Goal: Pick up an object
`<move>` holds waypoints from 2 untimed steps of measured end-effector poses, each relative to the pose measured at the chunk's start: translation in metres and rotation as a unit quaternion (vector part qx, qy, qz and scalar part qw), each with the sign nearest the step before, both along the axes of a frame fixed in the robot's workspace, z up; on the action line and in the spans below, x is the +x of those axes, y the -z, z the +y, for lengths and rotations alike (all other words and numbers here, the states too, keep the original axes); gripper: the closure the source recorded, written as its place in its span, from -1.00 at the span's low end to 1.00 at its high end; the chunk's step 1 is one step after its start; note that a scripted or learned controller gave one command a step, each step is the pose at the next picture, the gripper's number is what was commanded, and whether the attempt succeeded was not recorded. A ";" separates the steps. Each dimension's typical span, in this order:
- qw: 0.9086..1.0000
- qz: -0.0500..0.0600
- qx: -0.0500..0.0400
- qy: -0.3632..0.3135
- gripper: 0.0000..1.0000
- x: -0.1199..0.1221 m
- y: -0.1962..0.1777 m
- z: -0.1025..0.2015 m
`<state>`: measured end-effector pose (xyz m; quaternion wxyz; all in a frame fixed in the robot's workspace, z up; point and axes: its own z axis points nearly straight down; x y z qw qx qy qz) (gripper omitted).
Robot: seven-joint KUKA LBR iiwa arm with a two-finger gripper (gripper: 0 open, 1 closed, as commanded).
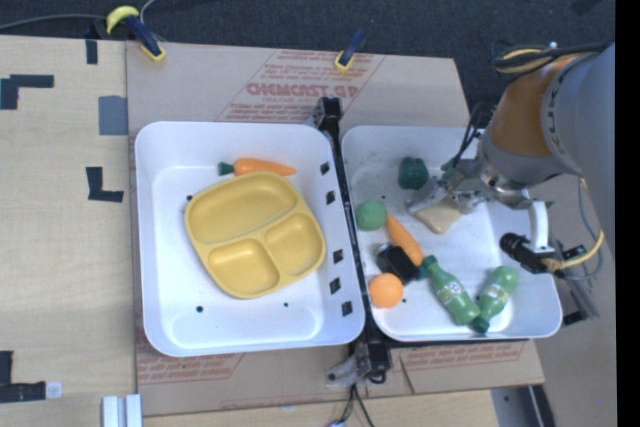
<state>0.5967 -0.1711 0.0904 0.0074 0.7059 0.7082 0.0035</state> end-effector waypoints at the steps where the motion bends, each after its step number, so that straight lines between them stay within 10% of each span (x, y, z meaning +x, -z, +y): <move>1: 1.000 0.025 0.001 -0.002 -1.00 0.056 0.003 0.027; 2: 1.000 0.006 0.002 0.001 -1.00 0.072 0.005 0.073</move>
